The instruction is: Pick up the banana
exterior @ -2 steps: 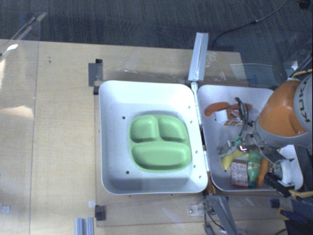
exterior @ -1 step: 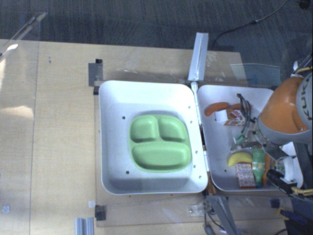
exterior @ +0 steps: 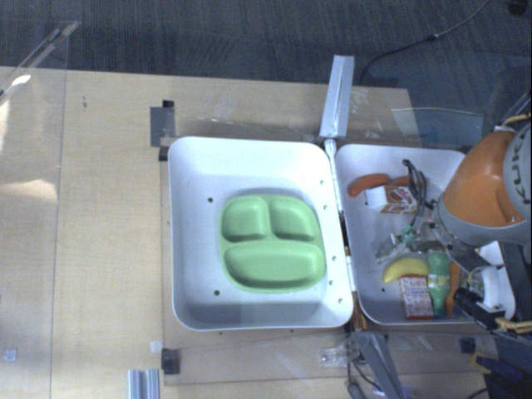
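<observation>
The yellow banana [exterior: 404, 270] lies in the right white bin [exterior: 366, 302], near its front left, curved and resting on the bin floor. My gripper [exterior: 409, 238] hangs low in that bin just behind the banana, on the grey arm with its orange band [exterior: 480, 185] coming in from the right. Nothing yellow shows at the gripper's tip. The arm hides the bin's right part.
Beside the banana stand a green bottle [exterior: 438, 271], an orange carrot [exterior: 453, 285] and a red-and-white packet [exterior: 414, 296]. A reddish sausage [exterior: 367, 183] and a small carton [exterior: 397, 197] lie at the back. The left bin [exterior: 191, 223] holds a green divided plate [exterior: 272, 241].
</observation>
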`<state>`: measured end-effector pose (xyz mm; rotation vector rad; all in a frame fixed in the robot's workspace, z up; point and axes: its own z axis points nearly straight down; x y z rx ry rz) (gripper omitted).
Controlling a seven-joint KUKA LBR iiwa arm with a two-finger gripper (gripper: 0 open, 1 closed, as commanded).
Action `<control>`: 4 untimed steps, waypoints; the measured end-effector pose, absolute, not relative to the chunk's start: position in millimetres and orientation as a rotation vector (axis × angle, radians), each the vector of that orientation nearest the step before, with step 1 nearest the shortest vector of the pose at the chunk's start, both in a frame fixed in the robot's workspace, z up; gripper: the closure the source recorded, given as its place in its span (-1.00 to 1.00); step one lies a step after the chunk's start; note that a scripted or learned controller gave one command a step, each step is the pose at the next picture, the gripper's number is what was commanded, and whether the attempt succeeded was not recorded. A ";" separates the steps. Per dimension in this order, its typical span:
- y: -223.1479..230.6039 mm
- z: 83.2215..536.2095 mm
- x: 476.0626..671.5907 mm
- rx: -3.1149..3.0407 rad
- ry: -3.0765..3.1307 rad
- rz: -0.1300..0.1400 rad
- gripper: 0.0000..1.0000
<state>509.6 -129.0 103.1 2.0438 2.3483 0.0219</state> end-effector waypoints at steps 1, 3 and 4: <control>-128.0 91.5 494.3 1.950 2.437 0.018 -1.00; -128.7 103.9 497.6 1.942 2.430 0.023 -1.00; -206.0 95.7 521.7 1.900 2.496 0.004 -1.00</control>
